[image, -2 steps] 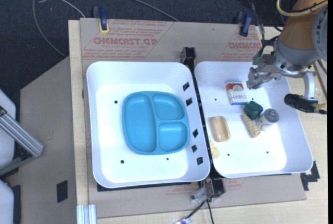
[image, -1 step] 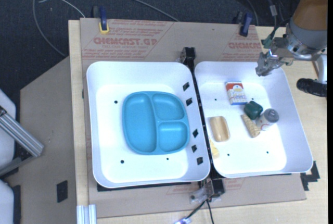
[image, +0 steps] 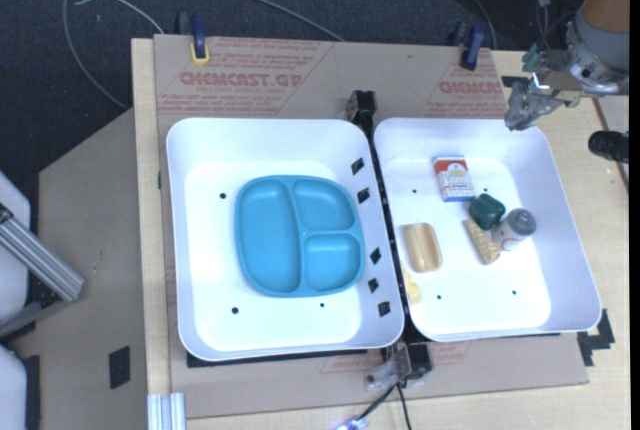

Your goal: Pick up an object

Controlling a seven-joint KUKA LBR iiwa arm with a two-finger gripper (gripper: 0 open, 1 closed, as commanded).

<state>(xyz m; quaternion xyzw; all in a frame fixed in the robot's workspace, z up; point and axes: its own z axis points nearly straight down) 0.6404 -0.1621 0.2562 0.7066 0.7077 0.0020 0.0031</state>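
Blue divided plate (image: 299,234) occupies left bin (image: 190,168). Gripper (image: 522,113) hovers above right bin's (image: 560,218) far corner; finger state indeterminate.

- The desk (image: 150,248), a pale board with red lettering, is carrying two white bins.
- The left bin (image: 190,318) is lying flat on it.
- The right bin (image: 560,218) is sitting just beside the left bin, rims touching.
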